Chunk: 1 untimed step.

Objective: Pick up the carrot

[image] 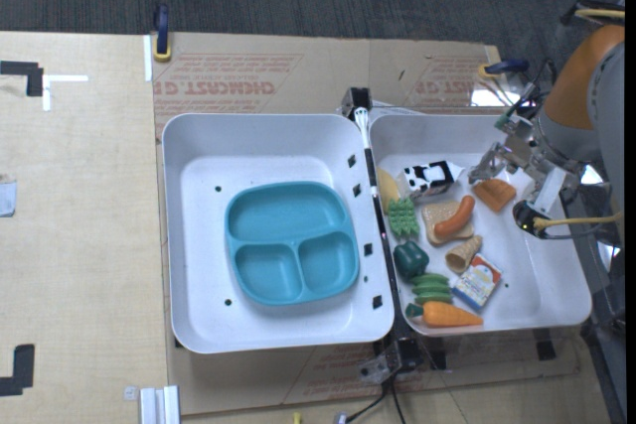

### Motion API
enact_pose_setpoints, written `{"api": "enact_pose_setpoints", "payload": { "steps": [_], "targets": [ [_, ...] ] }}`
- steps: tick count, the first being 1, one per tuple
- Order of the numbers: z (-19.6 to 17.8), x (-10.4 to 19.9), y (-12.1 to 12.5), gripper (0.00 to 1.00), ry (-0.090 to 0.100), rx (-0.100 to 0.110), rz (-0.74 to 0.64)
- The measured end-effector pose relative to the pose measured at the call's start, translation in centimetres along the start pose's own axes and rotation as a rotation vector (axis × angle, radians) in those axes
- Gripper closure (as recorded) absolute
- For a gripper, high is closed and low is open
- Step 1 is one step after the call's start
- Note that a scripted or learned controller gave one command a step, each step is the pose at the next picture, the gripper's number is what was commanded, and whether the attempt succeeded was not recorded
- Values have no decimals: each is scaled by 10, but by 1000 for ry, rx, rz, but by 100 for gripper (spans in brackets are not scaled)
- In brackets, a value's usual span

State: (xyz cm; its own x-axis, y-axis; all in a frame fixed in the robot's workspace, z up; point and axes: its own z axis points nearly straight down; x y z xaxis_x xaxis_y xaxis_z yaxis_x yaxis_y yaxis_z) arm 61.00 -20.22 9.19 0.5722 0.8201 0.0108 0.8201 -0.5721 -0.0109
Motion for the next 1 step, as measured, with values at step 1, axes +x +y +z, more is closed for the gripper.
{"api": "enact_pose_setpoints", "payload": {
  "steps": [1],
  "targets": [
    [1,-18,-64,0,-11,-6,370]
  ]
}}
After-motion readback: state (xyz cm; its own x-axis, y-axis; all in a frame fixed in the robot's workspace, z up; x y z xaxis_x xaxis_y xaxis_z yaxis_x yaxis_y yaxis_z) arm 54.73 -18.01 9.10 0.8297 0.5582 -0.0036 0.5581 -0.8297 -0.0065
